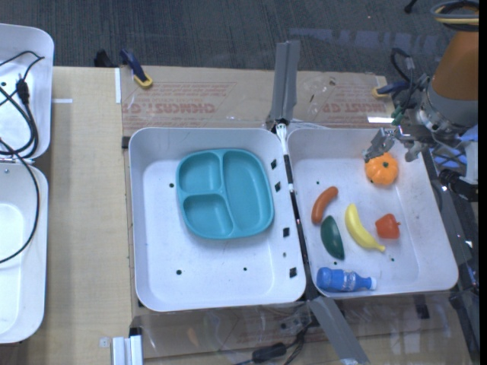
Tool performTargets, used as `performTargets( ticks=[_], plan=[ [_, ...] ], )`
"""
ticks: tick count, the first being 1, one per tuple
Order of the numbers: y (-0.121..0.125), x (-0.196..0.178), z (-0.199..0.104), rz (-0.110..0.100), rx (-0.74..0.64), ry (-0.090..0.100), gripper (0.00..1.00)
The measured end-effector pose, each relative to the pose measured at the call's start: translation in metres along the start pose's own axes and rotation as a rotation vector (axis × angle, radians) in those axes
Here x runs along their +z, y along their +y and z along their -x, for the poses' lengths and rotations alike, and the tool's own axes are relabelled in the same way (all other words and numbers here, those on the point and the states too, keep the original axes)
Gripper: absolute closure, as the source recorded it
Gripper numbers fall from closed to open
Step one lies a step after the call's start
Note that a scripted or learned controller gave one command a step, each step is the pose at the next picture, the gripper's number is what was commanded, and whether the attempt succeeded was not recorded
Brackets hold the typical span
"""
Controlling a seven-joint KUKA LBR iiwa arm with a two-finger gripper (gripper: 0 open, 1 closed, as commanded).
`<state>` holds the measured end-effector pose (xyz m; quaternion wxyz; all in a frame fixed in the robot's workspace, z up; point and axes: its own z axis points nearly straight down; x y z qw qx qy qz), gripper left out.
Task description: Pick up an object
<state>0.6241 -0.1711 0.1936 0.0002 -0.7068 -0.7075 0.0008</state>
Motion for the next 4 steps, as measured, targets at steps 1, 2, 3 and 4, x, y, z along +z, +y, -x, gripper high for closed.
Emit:
performTargets(
  ticks=[1, 2, 3, 4],
  plan=[
    [0.025, 0.091, 0.040, 0.001, -0.007, 0.007, 0.00],
    [0.007, 0.102, 0.009, 0.001, -0.003, 0.000, 0.00],
    [0.007, 0.092, 0.009, 0.001, -0.004, -0.001, 1.00],
    [0.000, -0.029, 0.008, 0.003, -0.002, -0.001, 1.00]
  ],
)
